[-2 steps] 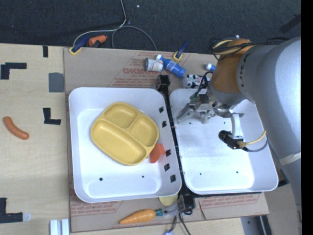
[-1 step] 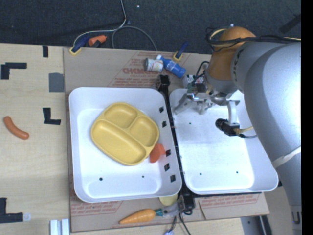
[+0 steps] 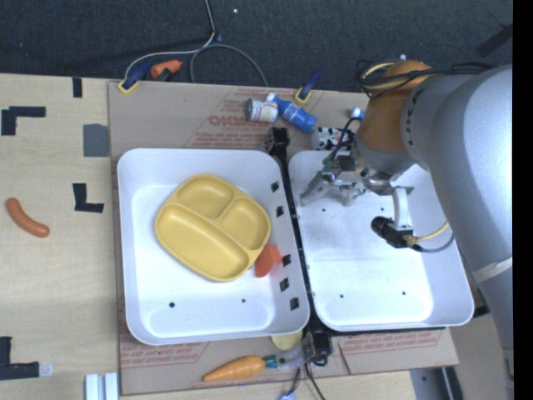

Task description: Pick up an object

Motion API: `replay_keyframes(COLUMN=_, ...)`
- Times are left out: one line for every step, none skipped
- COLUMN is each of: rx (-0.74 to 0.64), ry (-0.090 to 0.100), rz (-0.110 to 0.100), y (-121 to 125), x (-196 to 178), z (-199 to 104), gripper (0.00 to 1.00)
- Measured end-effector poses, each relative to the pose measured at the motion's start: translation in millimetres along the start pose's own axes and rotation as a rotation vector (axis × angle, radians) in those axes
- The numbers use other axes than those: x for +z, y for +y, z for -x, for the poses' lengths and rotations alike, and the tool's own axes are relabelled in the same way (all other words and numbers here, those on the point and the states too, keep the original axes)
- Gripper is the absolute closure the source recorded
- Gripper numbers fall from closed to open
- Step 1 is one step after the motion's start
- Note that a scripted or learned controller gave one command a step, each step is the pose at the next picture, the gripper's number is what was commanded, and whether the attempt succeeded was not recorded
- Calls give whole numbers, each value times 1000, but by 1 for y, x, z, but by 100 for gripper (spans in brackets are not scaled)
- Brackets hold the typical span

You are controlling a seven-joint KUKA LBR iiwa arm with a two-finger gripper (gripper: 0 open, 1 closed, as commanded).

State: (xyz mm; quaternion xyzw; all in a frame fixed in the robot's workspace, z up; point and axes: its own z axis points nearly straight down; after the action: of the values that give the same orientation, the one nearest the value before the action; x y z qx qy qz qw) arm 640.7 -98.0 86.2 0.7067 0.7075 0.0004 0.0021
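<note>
Arm hand positioned low over the right shallow white bin, near its upper left corner.

The grey arm with orange wrist band reaches in from the right; the metal fingers of the hand appear spread apart, with nothing visible between them. The left shallow white bin contains a yellow plastic divided plate with a small orange-red piece touching its lower right edge. On the wooden surface, outside the bins: an orange sausage-shaped toy well to the left, an orange carrot toy just below the left bin, and a blue-and-white bottle above the bins. A black divider strip runs between the two bins.
</note>
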Motion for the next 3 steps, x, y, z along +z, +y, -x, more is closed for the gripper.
replay_keyframes(rx=-2, ry=2, rz=-2, y=29, x=1, z=4, gripper=0)
replay_keyframes(rx=1, ry=0, rz=-1, y=15, x=0, z=-3, gripper=0)
replay_keyframes(rx=-1, ry=0, rz=0, y=5, x=0, z=2, gripper=0)
